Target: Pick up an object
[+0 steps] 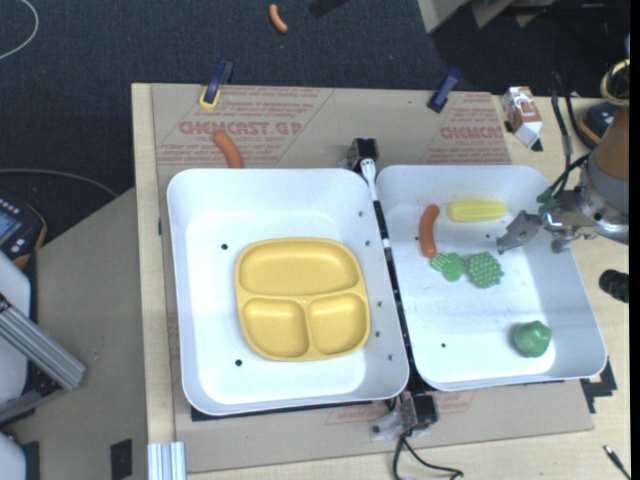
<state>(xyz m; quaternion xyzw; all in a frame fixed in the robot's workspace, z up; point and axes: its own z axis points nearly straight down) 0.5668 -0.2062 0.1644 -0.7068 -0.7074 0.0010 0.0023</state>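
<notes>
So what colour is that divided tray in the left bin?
Yellow: the divided tray is plain yellow, seen clearly in the camera view.

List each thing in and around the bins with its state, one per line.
yellow tray: upright in left bin, compartments bare
corn cob: lying flat, right bin
sausage: lying flat, right bin
broccoli: on its side, right bin
green ball: resting, right bin
gripper: over right bin, holding nothing

Bench: I see a pale wooden board (300, 118) with red printed lettering, carrying everything.
Left bin: shallow white plastic tray (200, 268), at 9 o'clock.
Right bin: matching white tray (560, 308), at 3 o'clock, touching the left one.
Loose item: small orange sausage-shaped toy (229, 149), at 11 o'clock on bare board.
</notes>
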